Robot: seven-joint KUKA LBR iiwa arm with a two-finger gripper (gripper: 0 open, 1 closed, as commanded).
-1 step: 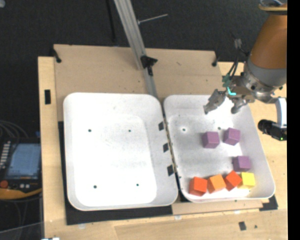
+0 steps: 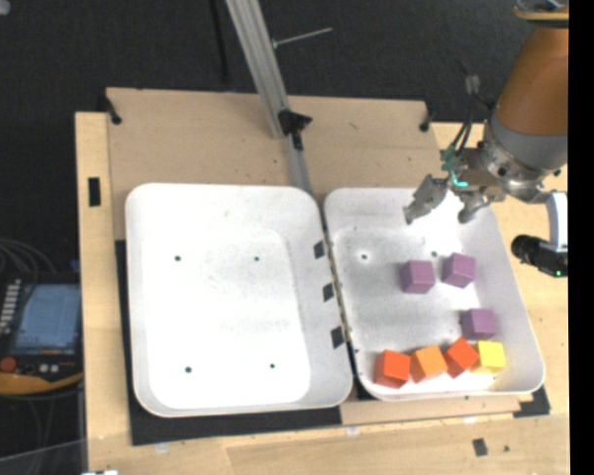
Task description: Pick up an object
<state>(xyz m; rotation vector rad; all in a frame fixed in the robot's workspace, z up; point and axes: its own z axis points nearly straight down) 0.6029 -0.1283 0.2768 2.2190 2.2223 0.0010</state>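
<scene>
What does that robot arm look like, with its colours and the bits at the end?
The arm is mostly orange here, ending in a grey metal wrist. From it hangs a small grey two-finger gripper with thin dark cables and a tiny green-blue light near its base.

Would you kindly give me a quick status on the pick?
Gripper open, hovering over right white bin, holding nothing. Nearest purple foam cubes lie just below it. Nothing in the way.
</scene>
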